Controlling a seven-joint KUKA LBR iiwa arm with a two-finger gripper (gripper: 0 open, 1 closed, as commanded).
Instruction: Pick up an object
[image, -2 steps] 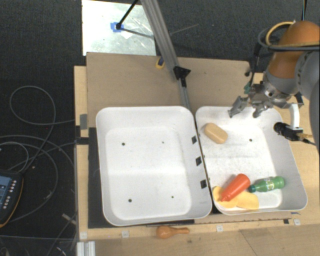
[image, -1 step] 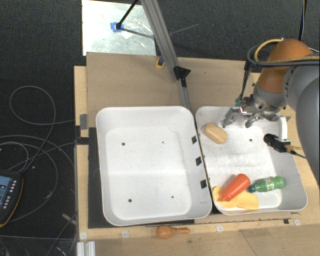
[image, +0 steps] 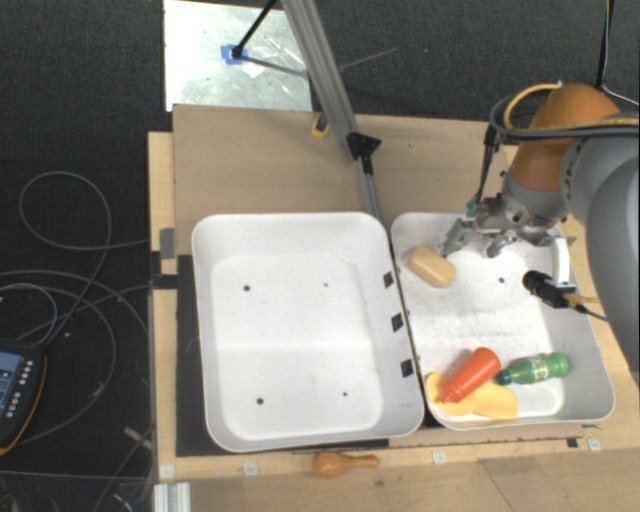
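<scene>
My gripper (image: 474, 243) hangs over the back of the right bin (image: 585, 345), its fingers spread open with nothing between them. A tan rounded block (image: 430, 267) lies just to the left of and below the fingertips, apart from them. Near the front of that bin an orange cone-shaped object (image: 470, 373) leans on a yellow piece (image: 492, 403). A green bottle (image: 535, 369) lies on its side to their right.
The left bin (image: 290, 330) adjoins the right one, joined by black clips along the shared rim. A small orange-brown pear-shaped object (image: 345, 462) lies on the bench in front of the bins. A grey pole (image: 335, 90) slants down behind them.
</scene>
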